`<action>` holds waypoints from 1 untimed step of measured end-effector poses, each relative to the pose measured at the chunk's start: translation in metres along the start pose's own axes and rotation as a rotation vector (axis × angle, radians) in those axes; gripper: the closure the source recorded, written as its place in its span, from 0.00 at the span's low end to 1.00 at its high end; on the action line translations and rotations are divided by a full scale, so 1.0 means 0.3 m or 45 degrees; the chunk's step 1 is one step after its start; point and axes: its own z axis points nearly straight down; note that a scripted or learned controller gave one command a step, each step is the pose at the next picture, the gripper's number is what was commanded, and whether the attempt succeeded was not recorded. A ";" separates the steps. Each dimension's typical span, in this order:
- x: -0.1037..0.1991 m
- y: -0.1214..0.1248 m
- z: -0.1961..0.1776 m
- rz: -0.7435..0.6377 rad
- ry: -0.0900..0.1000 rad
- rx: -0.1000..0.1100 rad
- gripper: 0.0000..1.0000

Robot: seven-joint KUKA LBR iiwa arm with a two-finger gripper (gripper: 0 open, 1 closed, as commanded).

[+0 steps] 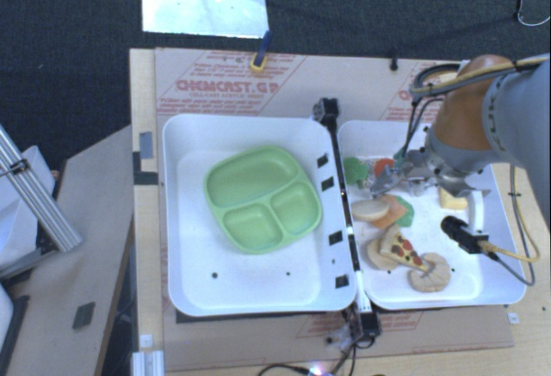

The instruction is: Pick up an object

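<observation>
My arm (482,120) reaches in from the right, bent low over the right bin (495,284); my pincer (385,182) sits among the toy food (392,212), and I cannot tell its state. The board (228,86) on the bench reads "CHEMCAST".

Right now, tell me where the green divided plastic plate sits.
The green divided plastic plate lies in the left white bin, near its middle, left of the black divider between bins.

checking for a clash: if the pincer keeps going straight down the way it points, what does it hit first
Probably the pale toy bread slice beside the orange piece, just below the pincer in the right bin. Depth is unclear from this slanted view.
</observation>
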 end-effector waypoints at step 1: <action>-0.002 -0.002 -0.030 0.000 -0.002 0.002 1.00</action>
